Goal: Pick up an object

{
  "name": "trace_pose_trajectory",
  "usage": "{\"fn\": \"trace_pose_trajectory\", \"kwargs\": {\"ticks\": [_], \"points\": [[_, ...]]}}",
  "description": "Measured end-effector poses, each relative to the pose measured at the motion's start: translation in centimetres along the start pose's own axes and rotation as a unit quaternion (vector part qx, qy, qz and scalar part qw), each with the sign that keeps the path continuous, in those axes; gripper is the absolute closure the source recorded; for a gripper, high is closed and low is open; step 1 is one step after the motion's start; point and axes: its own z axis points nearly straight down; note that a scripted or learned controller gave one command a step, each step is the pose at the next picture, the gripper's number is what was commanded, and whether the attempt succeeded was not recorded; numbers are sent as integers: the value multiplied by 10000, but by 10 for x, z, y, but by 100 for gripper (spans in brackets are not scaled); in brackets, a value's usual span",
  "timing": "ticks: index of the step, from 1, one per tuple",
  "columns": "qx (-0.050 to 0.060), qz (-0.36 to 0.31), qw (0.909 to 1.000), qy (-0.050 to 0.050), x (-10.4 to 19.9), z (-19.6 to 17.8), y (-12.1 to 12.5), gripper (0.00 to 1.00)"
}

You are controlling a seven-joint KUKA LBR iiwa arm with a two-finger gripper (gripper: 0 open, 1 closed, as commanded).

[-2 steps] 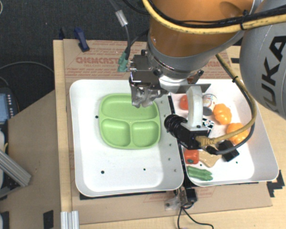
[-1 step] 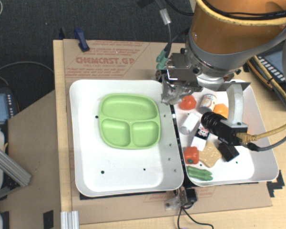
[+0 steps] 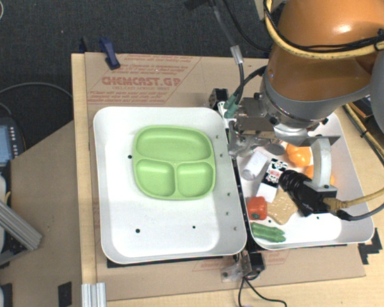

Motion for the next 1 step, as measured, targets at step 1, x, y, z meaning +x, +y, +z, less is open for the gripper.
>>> {"fn": "trace_pose_trajectory", "kwargs": {"ticks": [1], "points": [[-68,-34,10000,21,1,-46,1,100]]}}
